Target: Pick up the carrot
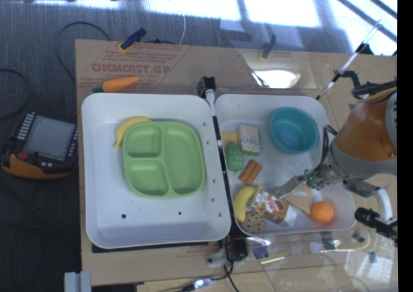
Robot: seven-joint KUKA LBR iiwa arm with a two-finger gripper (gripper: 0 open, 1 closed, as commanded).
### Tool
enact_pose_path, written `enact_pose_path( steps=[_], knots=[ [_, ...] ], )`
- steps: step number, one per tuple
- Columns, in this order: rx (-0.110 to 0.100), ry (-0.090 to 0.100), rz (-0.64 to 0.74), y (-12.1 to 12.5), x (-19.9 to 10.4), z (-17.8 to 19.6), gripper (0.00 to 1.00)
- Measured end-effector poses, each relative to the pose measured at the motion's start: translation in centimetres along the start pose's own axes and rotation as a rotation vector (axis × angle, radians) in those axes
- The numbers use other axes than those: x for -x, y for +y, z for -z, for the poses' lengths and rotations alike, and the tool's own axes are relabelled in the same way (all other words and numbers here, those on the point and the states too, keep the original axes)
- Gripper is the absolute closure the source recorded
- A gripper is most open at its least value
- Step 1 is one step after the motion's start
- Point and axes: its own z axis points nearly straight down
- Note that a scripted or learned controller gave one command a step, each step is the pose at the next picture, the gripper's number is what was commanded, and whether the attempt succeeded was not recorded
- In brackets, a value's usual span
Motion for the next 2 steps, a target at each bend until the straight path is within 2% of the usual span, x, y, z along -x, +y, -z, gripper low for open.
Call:
enact_pose_path(
  steps=[1, 2],
  knots=[
    [0.002, -0.004, 0.333, -0.1, 4.4, 9.9, 0.00],
    [0.005, -0.004, 0.429, -1.1, 3.6, -1.8, 0.00]
  ],
)
